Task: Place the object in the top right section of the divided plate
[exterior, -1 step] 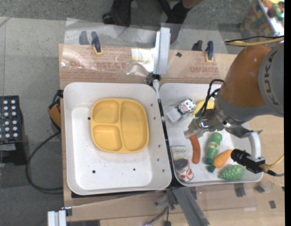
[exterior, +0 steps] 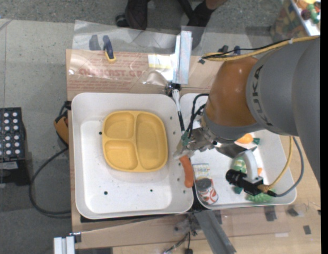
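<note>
Orange carrot point(exterior: 186, 171) is lying across the rim between the bins, just below the gripper point(exterior: 184, 148), whose finger state I cannot tell. I am judging a centred, lengthwise grasp best before crossing to the yellow divided plate point(exterior: 135, 141).

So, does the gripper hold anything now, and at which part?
It cannot be told. The gripper sits just above the orange carrot-like object's upper end, at the wall between both bins.

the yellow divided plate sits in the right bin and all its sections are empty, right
Not quite: the camera view shows the yellow divided plate in the left bin, not the right one. The rest holds; its sections are all empty.
</note>
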### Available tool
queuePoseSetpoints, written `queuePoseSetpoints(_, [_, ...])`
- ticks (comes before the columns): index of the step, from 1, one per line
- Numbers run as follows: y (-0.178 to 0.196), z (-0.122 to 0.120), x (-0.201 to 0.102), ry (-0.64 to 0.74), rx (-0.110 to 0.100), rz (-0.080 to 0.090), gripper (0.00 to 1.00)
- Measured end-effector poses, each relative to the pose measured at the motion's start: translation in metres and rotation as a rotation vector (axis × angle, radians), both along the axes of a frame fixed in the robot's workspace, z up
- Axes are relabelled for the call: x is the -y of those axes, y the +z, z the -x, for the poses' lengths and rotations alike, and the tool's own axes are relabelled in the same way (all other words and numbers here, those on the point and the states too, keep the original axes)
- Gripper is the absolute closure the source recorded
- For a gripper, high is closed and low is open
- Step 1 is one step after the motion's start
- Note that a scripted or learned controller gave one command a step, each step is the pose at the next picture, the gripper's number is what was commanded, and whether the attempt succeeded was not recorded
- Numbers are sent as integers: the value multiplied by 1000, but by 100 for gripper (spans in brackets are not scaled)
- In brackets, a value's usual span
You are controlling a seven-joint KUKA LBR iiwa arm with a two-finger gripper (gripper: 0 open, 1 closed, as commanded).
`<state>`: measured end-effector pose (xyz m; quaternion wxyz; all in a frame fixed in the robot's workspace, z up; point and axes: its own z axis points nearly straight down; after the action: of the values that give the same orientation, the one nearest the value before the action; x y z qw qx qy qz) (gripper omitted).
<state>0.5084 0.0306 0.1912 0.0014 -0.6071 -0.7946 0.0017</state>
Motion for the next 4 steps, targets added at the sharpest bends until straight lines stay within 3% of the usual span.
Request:
queuePoseSetpoints(1, [133,-72,-83,76,6,2,100])
queuePoseSetpoints(2, [77,-155,-111,202,5,3,100])
queuePoseSetpoints(3, [78,-155,-112,203,6,2,0])
queuePoseSetpoints(4, [-70,-172,-141,-342,15,0,0])
